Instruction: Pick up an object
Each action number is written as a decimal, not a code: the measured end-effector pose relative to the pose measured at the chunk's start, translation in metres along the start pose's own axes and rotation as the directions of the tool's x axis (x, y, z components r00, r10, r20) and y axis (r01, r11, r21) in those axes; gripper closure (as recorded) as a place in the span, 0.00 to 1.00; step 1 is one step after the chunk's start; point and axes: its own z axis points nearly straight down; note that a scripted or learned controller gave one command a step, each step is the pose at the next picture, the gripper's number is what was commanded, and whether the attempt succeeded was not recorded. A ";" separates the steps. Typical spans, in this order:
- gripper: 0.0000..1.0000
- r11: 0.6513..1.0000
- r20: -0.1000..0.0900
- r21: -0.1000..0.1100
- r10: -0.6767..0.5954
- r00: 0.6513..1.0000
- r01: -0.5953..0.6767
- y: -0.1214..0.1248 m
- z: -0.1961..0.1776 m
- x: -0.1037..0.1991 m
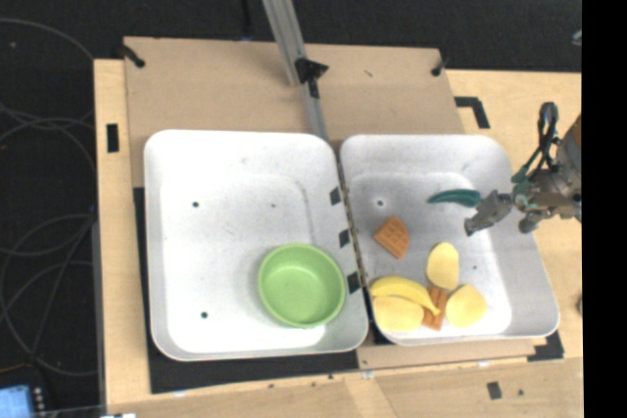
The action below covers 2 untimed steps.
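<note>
Since the arm reaches in from the right, its gripper [490, 210] hangs over the right rim of the right bin [421, 162], with a dark teal, leaf-shaped piece [453, 198] showing just left of its tip. That piece may be pinched at the fingers or may simply lie on the bin floor beneath them; the view is too coarse there to say, and I cannot tell how the gripper stands.

Candidate objects cluster at the near end of the right bin:
- orange waffle-textured block [392, 237], alone, near the bin's middle;
- pale yellow oval [443, 263], just beyond the pile;
- yellow banana-like piece [396, 292] and yellow rounded lump [466, 305], with a thin orange-brown stick [435, 306] wedged between them, apparently touching both.

Judgement: the block and the oval stand free enough for a clean grasp, whereas the pile would crowd the fingers.

A green bowl [301, 284] sits upright in the left bin [216, 181], at its near right corner, close to the divider between bins.

Both bins are shallow, white and faintly speckled, resting side by side on a tan board [245, 83]. An aluminium strut [279, 5] slants up from the far edge, and dark floor with loose cables [39, 210] lies to the left.
</note>
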 end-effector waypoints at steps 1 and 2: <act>0.00 1.000 0.000 0.000 0.001 1.000 -0.001 0.000 0.000 0.000; 0.00 1.000 0.002 0.006 0.005 1.000 -0.005 0.006 0.048 0.006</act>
